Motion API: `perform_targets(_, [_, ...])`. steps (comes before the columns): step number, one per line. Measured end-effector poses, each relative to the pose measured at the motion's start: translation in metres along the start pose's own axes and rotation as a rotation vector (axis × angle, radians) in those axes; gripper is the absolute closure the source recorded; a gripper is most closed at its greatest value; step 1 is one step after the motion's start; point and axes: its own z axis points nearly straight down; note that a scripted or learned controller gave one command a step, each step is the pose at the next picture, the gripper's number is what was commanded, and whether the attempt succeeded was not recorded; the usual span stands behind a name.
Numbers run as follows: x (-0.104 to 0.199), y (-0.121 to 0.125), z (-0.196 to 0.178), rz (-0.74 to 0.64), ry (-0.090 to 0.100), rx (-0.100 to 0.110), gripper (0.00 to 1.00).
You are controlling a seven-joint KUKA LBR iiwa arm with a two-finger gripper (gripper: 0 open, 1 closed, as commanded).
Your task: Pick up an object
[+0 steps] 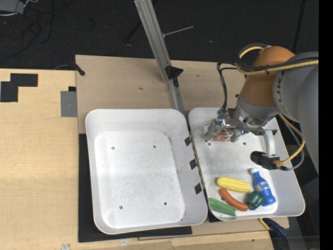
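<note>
the gripper (pixel 225 130) hung low over the right bin (pixel 208 120), in that bin's upper half, at about 1 o'clock from the middle of the view. a small reddish thing (pixel 222 136) showed between or just under its metal fingers, but the picture was too blurred to tell whether it was a held object or part of the tool, so i could not tell whether the gripper was released or clenched.

the likely things to pick lay in a cluster at the bin's lower end, at roughly 5 o'clock from the gripper and well apart from it. a yellow corn cob (pixel 233 184) lay nearest, its long axis running from about 10 to 4 o'clock. just below it sat an orange sausage (pixel 233 200) and a green pod (pixel 222 207), both on much the same slant. a blue bottle (pixel 263 187) lay at 3 o'clock from the corn, its axis nearer 11 to 5, with a dark green piece (pixel 254 200) touching its lower end.

in my judgement the coming move turned on carrying the gripper down toward 5 o'clock and setting its closing line across the chosen thing's long axis. the left bin (pixel 135 171) sat at 9 o'clock on the counter (pixel 36 155).
</note>
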Motion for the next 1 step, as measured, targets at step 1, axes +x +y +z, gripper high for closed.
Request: perform_targets(1, [0.0009,0.0008,0.0460,0.001,-0.001,-0.009,0.00])
